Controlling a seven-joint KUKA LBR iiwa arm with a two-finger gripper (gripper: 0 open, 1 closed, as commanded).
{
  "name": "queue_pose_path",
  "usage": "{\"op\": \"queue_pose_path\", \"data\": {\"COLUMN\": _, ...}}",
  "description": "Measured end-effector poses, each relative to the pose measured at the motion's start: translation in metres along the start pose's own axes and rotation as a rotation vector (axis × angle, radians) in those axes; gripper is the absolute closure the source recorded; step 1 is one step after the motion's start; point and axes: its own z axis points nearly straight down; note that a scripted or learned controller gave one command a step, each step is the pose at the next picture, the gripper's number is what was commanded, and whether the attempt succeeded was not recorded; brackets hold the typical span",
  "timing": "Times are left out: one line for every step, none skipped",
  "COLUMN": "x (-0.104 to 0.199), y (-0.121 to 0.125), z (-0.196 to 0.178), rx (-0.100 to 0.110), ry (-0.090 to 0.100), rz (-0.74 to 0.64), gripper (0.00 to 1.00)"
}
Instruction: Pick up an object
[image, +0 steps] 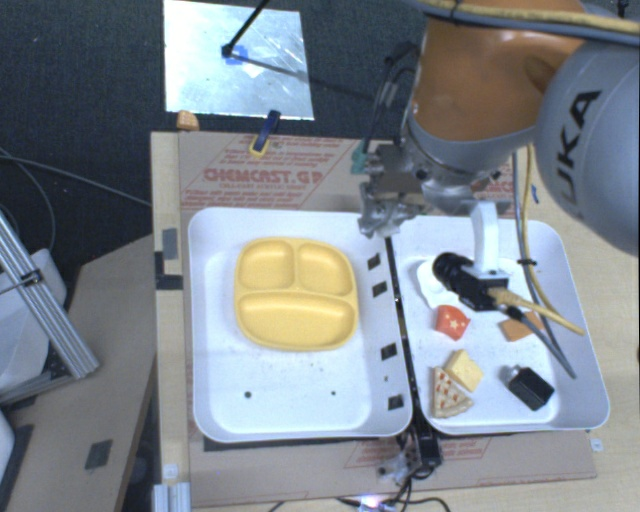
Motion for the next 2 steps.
{"op": "queue_pose_path", "data": {"x": 0.065, "y": 0.029, "z": 0.077, "rx": 0.011, "ry": 0.000, "rz": 0.022, "gripper": 1.00}}
{"op": "queue_pose_path", "data": {"x": 0.106, "y": 0.029, "z": 0.043, "rx": 0.009, "ry": 0.001, "rz": 0.021, "gripper": 1.00}}
